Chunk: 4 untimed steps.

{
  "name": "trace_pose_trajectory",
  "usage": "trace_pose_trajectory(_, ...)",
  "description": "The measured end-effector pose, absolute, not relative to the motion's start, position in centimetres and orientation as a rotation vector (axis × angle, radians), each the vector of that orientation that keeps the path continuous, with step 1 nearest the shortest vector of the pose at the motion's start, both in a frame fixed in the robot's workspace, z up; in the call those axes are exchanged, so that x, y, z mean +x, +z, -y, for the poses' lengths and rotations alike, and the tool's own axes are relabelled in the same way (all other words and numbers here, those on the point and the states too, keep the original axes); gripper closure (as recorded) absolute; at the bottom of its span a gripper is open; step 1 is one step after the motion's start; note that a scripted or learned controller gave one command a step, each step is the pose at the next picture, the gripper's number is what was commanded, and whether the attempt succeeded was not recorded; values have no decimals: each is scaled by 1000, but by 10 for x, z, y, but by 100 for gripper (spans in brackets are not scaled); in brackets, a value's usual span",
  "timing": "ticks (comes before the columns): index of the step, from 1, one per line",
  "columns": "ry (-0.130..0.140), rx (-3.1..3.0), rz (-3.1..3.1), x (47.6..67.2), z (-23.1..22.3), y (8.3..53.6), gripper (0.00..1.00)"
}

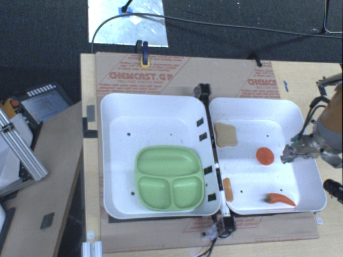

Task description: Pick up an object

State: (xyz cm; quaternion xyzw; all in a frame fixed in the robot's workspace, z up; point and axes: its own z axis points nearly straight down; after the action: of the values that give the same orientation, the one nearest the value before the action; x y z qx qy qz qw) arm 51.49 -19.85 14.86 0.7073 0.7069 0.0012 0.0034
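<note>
White plastic bins sit side by side on the bench, and the right bin (289,114) holds the pickable things: a red-orange ball (265,156), a tan slice of toast (226,134), an orange-red pepper (279,199) near the front wall, and a small orange sausage-like piece (228,189) against the divider. The left bin (115,111) carries a green divided plate (169,177).

The gripper (292,152) hangs at the right side of the right bin, with the arm (329,127) reaching in over that bin's right wall. Nothing is visible in its grasp, and whether it is wide or narrow cannot be told at this size and angle.

By the look of it the step in hand is the approach: nothing has been lifted, and the tool appears to be lining up on a target. The ball is the nearest candidate, lying just beside the gripper on its left at about the same depth in the bin, apart from it and not touching. The pepper lies nearer the front of the bin, the toast farther off toward the back left.

The next move likely calls for a short shift left to centre over the ball, then a straight descent. A round thing may roll away from a skewed contact, so centring matters
</note>
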Motion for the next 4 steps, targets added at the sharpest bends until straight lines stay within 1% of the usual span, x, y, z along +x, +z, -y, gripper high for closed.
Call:
trace_pose_trajectory(1, 5, 2213, -2221, 510, 194, 196, 100)
trace_pose_trajectory(2, 4, 2214, -2223, 512, 195, 221, 100)
trace_pose_trajectory(3, 5, 2211, -2230, 525, 149, 216, 100)
trace_pose_trajectory(4, 6, 2208, -2232, 556, 97, 223, 100)
